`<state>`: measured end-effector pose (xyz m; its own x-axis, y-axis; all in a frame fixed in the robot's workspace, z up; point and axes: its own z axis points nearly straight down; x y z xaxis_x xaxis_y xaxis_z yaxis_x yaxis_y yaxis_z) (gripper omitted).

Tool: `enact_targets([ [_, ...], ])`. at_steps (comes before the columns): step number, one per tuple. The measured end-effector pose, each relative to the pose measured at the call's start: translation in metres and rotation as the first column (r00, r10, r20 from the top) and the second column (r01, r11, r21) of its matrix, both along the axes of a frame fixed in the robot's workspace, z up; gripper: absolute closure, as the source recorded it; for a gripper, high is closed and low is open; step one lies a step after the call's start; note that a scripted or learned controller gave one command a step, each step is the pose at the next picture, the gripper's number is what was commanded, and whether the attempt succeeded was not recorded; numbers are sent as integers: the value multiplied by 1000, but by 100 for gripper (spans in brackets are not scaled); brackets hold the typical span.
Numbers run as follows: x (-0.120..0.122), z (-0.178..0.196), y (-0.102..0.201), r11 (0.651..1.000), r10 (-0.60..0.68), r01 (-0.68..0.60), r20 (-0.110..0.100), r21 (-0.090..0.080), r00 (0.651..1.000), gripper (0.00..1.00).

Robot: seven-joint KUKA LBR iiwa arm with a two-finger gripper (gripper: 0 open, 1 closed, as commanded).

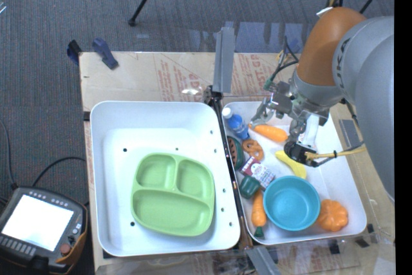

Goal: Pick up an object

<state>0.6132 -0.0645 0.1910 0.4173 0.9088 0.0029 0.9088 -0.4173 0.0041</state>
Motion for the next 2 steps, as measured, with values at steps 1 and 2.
enact_targets([
  [1,29,-107,-19,1000,-23,23,-13,-1,1000,0],
  [2,-6,-105,-22,994,-108,108,-11,0,994,0],
])
